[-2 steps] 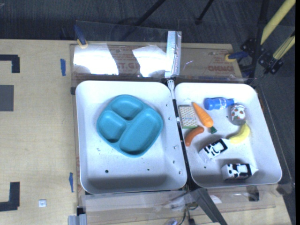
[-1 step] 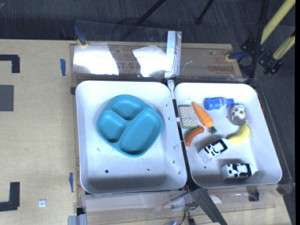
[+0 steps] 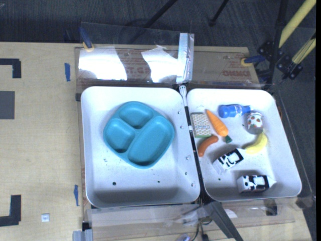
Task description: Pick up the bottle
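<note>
Camera view: the blue bottle (image 3: 233, 110) lies beside a carrot (image 3: 217, 123), risking a mistaken grasp; pincer state cannot be told.

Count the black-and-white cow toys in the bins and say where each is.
2, both in the right bin. One cow toy lies near the bin's middle, below the orange sausage-shaped toy. The other cow toy sits by the near wall. None looks hidden.

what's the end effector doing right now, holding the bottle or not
End effector: not holding the bottle; the blue bottle lies on its side in the right bin, beside the carrot, with nothing gripping it.
</note>
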Tool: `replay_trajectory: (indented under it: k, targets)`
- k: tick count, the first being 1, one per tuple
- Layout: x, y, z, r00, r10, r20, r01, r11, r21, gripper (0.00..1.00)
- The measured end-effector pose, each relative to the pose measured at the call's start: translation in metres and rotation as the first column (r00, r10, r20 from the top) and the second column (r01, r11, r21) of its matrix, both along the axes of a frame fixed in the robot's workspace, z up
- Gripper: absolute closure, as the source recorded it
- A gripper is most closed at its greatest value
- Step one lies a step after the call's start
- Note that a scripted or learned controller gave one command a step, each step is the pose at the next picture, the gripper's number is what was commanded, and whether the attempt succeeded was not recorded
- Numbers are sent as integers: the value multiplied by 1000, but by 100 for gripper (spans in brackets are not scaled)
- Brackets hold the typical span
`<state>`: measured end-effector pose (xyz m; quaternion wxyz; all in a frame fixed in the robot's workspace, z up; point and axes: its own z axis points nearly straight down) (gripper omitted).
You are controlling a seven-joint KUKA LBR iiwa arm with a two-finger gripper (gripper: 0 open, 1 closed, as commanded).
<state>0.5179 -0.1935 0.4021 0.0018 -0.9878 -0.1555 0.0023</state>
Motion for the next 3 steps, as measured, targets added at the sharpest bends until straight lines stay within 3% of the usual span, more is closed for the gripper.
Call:
replay_trajectory:
  k: [1,3]
  targets:
    - [-38,-28,33,995,-104,6,104,995,-4,100]
    - [-36,-28,52,995,-101,6,101,995,-7,100]
